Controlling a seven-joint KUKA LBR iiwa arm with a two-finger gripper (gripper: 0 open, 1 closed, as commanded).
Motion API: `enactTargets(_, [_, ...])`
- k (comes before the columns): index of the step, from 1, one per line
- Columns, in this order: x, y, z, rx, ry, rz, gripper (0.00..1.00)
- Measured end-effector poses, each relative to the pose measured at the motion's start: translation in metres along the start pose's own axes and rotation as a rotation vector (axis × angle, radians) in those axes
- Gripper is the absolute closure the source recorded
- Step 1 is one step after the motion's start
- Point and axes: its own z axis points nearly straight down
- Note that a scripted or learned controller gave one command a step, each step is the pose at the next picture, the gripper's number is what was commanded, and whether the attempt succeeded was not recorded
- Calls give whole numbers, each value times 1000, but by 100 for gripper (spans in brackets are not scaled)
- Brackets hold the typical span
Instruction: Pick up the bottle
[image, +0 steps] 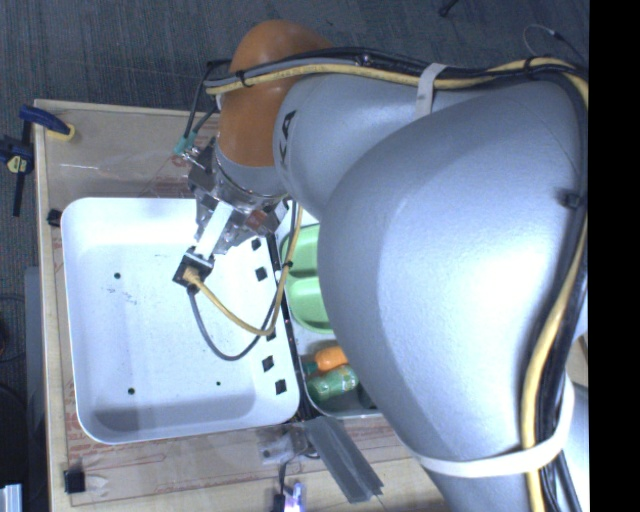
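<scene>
We find the widest free room over the left bin (130, 330), whose floor lies open from its left wall across to the middle. Its upper right corner is barred by the arm (450, 250), whose wrist hangs there. Over the right bin (330, 405) the arm leaves us a narrow strip, crowded with a pale green block (305, 270), an orange thing (330, 355) and a bottle (335, 382).
</scene>
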Motion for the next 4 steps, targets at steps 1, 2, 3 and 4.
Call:
enactTargets(1, [36,18,83,0,-1,-38,100])
enactTargets(2, [73,-13,116,1,-1,41,100])
enactTargets(3, [64,1,137,0,-1,50,100])
enactTargets(4, [64,1,137,1,-1,50,0])
